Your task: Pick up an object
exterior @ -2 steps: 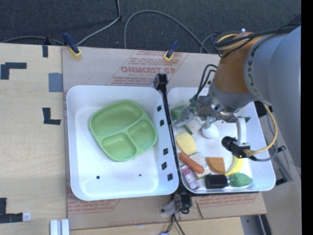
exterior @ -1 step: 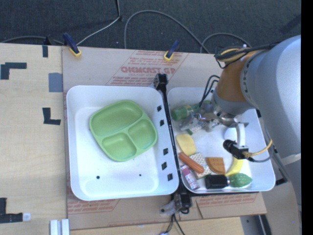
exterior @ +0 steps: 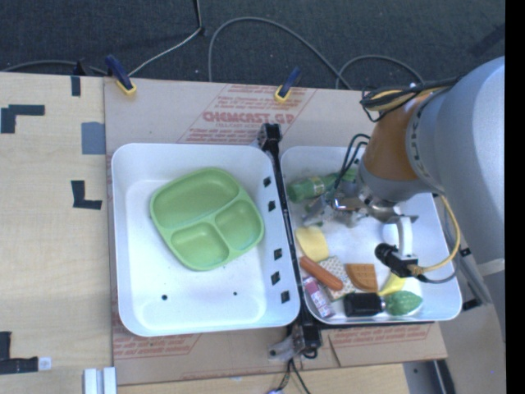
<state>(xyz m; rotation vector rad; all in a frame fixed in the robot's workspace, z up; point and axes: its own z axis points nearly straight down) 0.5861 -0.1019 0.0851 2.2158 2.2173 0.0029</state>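
Note:
My gripper hangs low over the back left of the right bin, under the orange wrist band. It sits just in front of a green bottle and behind a pale yellow piece. The metal finger parts blur together, so their spacing is unclear. Further front lie an orange carrot-like stick, a checkered cracker, a brown toast slice, a pink packet, a black block, a green leafy item and a yellow piece.
A green divided plate lies in the left bin. A black divider rail runs between the bins. The arm's grey body and cables cover the right bin's far right side. Clamps and cables sit on the cardboard behind.

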